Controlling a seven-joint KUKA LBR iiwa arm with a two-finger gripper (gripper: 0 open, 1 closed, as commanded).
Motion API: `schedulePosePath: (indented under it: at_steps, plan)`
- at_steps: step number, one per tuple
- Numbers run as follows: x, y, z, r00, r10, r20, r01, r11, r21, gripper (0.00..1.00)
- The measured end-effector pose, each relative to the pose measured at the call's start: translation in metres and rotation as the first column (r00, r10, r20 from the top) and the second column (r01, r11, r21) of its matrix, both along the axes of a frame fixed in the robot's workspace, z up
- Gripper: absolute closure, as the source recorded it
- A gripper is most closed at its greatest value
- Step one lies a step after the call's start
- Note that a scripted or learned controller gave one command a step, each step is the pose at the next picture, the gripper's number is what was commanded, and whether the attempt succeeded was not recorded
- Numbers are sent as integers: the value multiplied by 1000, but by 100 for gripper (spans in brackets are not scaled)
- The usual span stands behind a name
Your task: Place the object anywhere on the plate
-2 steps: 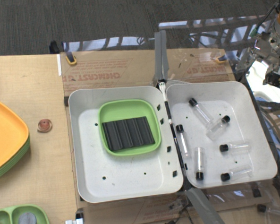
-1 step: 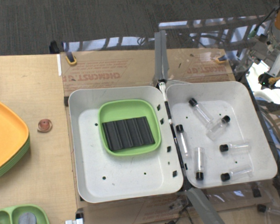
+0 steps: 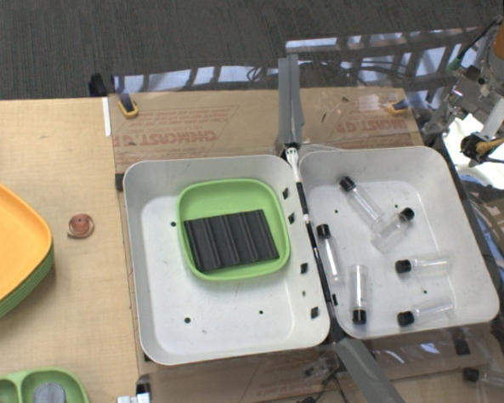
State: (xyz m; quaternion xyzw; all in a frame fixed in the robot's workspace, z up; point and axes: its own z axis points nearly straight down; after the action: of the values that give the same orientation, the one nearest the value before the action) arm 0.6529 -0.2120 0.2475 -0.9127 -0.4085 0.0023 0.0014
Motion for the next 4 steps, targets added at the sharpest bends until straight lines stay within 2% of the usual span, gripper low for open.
schedulePosePath:
  at_steps: [1,2,3,4]
  plan:
    - [-18,13,9,999,-48,1,48,999,0,0]
    - [-17,3,6,989,-145,3,145,989,-1,0]
    - [-20,8,8,957,-291,1,291,957,-2,0]
    - [-17,-5,-3,913,-407,2,407,913,-2,0]
